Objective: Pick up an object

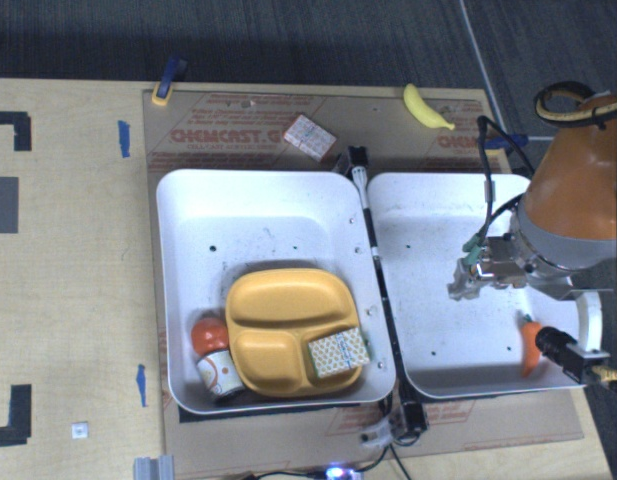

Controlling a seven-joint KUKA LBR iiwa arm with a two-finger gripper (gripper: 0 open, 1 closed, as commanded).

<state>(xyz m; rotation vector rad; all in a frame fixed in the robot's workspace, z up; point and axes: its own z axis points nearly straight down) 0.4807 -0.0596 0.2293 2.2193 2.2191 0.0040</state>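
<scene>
My gripper point(466, 276) hangs over the right bin point(428, 218), near its middle right, under the grey arm with the orange band point(578, 183). Nothing shows beneath it but the bin's bare white floor. A small orange object point(529, 348) lies at the right bin's near right corner, partly hidden by the robot's wrist parts. In the left bin point(248, 208) sits a yellow divided tray point(283, 318) with a patterned green-and-white packet point(338, 352) on its near right compartment. A red-and-white can point(214, 353) lies against the tray's left side.
Outside the bins, on the cardboard behind them, lie a yellow banana point(426, 108) and a small patterned packet point(309, 136). A blue-and-yellow clamp point(168, 78) holds the cardboard's far left corner. Cables run along the gap between the bins.
</scene>
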